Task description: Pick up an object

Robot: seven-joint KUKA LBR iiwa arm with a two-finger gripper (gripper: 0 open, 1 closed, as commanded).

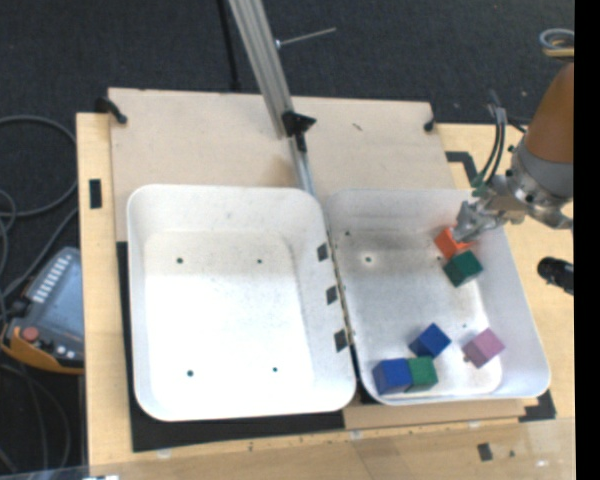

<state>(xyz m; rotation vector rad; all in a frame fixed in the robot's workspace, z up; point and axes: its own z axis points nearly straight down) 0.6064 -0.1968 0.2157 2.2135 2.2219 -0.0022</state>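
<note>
1. The gripper (472,220) hangs over the right bin (380,268), toward 2 o'clock of that bin, at the end of the grey arm with its orange band (552,118) that comes in from 3 o'clock.
2. How far the gripper is open cannot be told, and nothing can be made out as held.
3. An orange block (446,240) lies just at the gripper's tip, at about 7 o'clock from it; whether they touch cannot be told.
4. A dark green block (464,267) sits touching or just beside the orange block, at its 5 o'clock.
5. Near the bin's 6 o'clock edge, a blue block (391,375) and a green block (422,372) sit side by side.
6. Another blue block (431,341) lies just at 12 o'clock of that pair.
7. A purple block (483,347) lies toward 5 o'clock of the bin, near the second blue one.
8. The left bin (230,298) sits beside the right one on the tabletop (220,138).
</note>
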